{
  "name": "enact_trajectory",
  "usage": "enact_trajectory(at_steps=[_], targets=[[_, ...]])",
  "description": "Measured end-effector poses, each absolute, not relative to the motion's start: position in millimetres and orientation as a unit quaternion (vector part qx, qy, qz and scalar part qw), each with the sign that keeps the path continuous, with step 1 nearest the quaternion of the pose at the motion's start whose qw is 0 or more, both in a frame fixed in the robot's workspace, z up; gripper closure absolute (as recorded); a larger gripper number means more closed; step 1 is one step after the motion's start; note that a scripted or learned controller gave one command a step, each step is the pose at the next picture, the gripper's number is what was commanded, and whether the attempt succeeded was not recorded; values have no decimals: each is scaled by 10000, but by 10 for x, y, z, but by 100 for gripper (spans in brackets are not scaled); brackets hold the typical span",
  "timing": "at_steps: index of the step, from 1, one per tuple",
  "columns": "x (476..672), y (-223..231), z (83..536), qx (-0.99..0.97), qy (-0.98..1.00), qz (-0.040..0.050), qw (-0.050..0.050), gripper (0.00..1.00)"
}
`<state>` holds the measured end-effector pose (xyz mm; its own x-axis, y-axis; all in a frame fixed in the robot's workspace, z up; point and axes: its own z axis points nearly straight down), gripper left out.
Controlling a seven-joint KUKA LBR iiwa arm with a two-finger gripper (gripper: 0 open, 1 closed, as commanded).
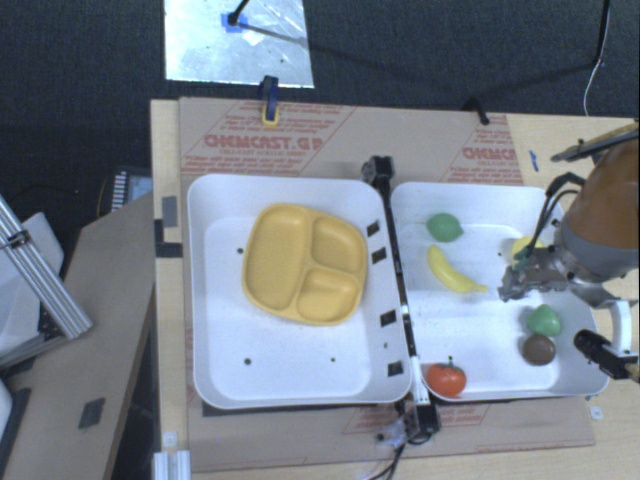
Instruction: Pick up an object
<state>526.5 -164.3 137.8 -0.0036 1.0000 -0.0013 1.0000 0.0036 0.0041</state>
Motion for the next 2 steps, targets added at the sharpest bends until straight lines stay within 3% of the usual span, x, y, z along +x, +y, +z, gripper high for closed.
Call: enact_trajectory(at_steps=[2], targets=[[5388,-1678,2182,7056,7086,12,22,100]])
